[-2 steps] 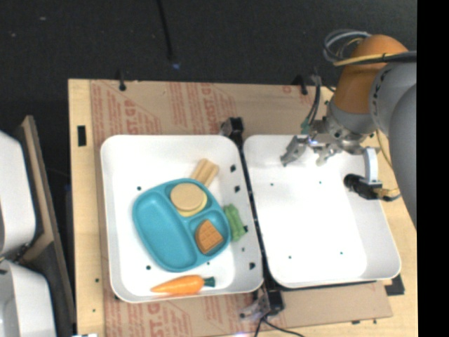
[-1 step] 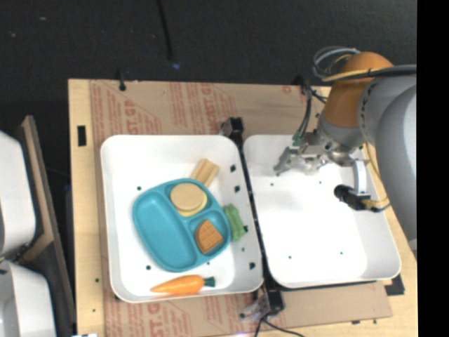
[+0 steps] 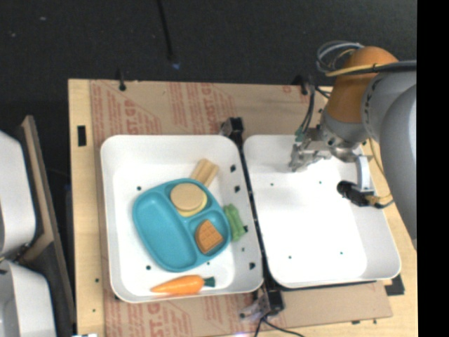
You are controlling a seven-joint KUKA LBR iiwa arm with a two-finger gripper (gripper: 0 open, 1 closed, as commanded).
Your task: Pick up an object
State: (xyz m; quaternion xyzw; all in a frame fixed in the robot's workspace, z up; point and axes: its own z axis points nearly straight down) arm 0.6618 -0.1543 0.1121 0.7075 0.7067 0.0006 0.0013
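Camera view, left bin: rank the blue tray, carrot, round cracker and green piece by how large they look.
1. Blue tray, clearly largest.
2. Carrot.
3. Round cracker, shorter than the carrot but wider, so these two are close.
4. Green piece, partly hidden behind the tray, so its full size is unsure.

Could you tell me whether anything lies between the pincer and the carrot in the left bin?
Yes. The pincer hangs over the right bin, far corner. The carrot lies at the left bin's near edge. Between them run the bins' adjoining walls and the blue tray with its food pieces.
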